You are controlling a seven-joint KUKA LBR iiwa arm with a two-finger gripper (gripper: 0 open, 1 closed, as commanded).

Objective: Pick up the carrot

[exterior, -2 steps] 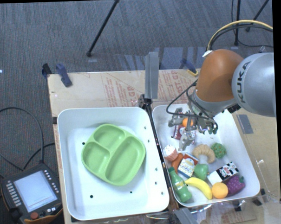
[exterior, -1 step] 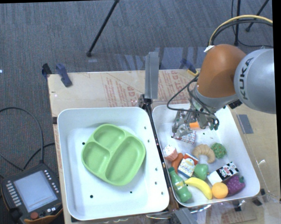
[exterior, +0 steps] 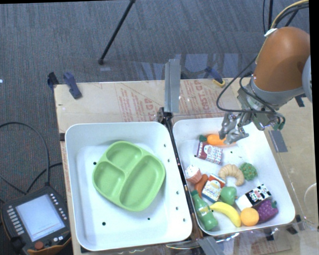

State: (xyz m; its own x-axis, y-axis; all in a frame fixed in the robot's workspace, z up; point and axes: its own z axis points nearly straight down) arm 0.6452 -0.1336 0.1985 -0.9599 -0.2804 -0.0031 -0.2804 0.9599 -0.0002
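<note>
Arm (exterior: 281, 61): large rounded orange shell, glossy, with a pale highlight near its top. Below the shell, a grey ring, then a darker grey wrist block. Black cables loop off the left of the shell and run down to the wrist; one yellowish cable arcs above the shell (top right). Gripper (exterior: 231, 133): grey metal, small, angular, below-left of the shell. Green spot right of wrist.

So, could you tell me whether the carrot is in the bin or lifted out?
In: the carrot lies on the right bin floor beside the gripper.
</note>
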